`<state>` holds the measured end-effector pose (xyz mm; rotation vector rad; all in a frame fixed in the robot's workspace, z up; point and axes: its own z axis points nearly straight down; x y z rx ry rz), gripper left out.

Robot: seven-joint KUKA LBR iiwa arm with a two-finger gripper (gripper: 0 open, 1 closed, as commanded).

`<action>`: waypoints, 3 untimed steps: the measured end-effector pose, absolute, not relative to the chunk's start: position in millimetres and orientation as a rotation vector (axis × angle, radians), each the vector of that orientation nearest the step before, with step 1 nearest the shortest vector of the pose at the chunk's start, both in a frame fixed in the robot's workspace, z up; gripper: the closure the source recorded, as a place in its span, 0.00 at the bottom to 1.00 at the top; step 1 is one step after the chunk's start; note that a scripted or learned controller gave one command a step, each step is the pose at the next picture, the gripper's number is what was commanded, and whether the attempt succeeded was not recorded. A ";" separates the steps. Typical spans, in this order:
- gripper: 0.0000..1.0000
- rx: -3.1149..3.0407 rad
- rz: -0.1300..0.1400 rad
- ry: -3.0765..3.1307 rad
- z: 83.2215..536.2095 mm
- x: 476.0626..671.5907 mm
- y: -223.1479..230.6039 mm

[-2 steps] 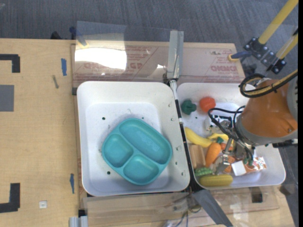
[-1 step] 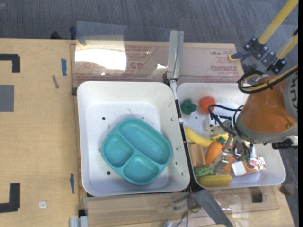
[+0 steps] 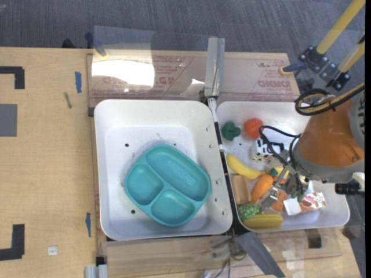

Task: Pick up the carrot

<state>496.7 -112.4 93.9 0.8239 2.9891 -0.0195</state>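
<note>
One carrot [image 3: 262, 185] lies in the right bin [image 3: 339, 216], at about 7 o'clock from that bin's centre, its orange body slanting with the thicker end toward 1 o'clock. It is crowded: a banana [image 3: 242, 167] sits just beside it at 10 o'clock, a corn cob [image 3: 264, 219] and a green vegetable [image 3: 249, 210] lie near it at 6 o'clock, and a red-and-white packet [image 3: 310, 202] rests at 3 o'clock.

By its look the carrot is probably a light, rigid plastic toy, smooth and tapered, so it is likely to slip or roll out of a loose pinch. The best hold, in my judgement, is across the thick middle of the body, with the fingers closing square to its long axis, not at the narrow tip, where they would slide off.

The arm reaches in from 3 o'clock, its orange band [image 3: 330, 141] hanging over the right bin and the wrist bent down toward 7 o'clock. The end effector [image 3: 277, 191] sits low, right at the carrot's 4 o'clock side and seemingly touching it. Whether its fingers stand apart or together I cannot tell, as they merge with the clutter. The carrot does not show clearly between them, so I would not call it held.

The left bin [image 3: 116, 120] holds a teal tray [image 3: 167, 184].
</note>
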 end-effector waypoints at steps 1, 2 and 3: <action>1.00 0.822 -0.011 3.000 101.8 494.9 -108.3; 0.00 0.820 -0.007 3.000 101.8 495.8 -106.5; 0.00 0.896 -0.002 2.962 95.5 491.7 -100.0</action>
